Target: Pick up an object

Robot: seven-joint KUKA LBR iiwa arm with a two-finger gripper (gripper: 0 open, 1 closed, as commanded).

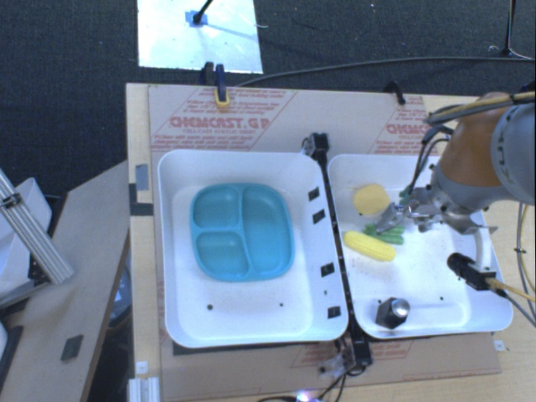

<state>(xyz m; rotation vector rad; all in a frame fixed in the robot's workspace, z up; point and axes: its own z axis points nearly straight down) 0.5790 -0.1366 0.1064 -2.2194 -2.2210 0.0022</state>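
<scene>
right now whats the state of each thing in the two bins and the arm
turquoise divided plastic plate: flat, right side up, in the left white bin
round yellow toy: resting in the right white bin, near its far wall
yellow toy corn cob: lying on its side
shiny metal cup: near the front wall
end effector: low over the green piece beside the corn

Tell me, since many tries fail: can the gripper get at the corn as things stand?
Probably yes. The gripper hangs in the right bin just above the corn, which lies flat and uncovered. The yellow ball sits close behind it, but nothing lies between gripper and corn.
</scene>
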